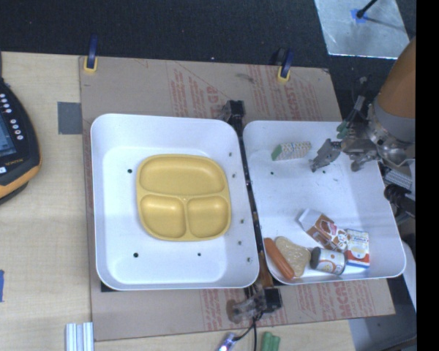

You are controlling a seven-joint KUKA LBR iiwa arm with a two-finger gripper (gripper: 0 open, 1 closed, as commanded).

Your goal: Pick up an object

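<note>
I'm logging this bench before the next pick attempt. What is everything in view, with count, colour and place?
White bins: 2, left bin and right bin, side by side.
Divided plate: 1, yellow, centre of left bin.
Small packet: 1, pale with green end, right bin's far part.
Cartons: cluster, white, brown and red, right bin's near corner.
Carrot-like piece: 1, orange, right bin's near edge.
Bread-like piece: 1, tan, beside it.
Pendant: 1, black and orange, bench's left.
Clamps: 2, blue-yellow, board's far edge.
Gripper: 1, grey, open, above right bin's far side.
</note>
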